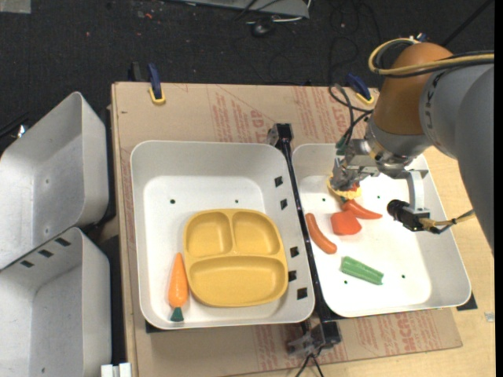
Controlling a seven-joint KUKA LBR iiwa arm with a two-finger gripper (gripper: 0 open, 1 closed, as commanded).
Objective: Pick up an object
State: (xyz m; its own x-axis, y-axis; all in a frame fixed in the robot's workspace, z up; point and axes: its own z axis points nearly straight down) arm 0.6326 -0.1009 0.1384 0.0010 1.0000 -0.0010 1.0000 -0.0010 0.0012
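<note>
My gripper (346, 181) reaches down into the right bin (409, 298), near its back left part. Its tip sits right over a small yellow item (338, 187) on the bin floor; whether it touches that item I cannot tell. Just in front of the tip lies a red pepper piece (349, 219). An orange-red sausage (321, 233) lies to the pepper's left, near the bin's left wall. A green vegetable (361, 271) rests further toward the front. The grey arm with its orange band (409, 85) comes in from the upper right.
The left bin (204, 162) holds a yellow divided plate (234, 258) and an orange carrot (178, 283) beside the plate's left edge. A black divider strip (295, 203) runs between the bins. A black part on a cable (402, 212) hangs off the arm over the right bin.
</note>
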